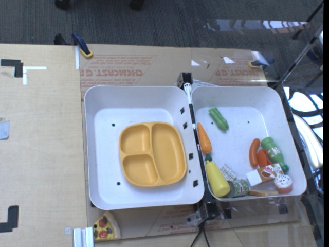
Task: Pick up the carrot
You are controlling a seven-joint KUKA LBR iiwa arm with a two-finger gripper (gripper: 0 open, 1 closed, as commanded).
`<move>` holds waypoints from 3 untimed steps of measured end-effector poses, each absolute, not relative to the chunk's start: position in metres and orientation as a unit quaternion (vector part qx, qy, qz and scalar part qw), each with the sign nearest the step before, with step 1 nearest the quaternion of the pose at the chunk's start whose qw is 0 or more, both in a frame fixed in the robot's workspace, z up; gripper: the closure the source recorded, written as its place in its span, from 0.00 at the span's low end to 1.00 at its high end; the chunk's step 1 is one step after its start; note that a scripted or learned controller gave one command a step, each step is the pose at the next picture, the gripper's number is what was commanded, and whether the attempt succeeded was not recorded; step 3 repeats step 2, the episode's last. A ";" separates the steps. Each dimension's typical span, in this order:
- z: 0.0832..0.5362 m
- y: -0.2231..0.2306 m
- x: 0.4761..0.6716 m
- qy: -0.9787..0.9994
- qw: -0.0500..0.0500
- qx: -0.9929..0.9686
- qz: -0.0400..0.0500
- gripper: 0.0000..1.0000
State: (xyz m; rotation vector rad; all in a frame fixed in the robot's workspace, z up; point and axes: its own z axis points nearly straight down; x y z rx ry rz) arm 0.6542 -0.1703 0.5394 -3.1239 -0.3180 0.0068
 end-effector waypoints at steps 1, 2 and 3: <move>0.539 -0.163 0.655 -0.108 0.001 -0.994 0.003 0.00; 0.539 -0.154 0.651 -0.104 0.001 -0.995 0.003 0.00; 0.539 -0.154 0.651 -0.104 0.001 -0.995 0.003 0.00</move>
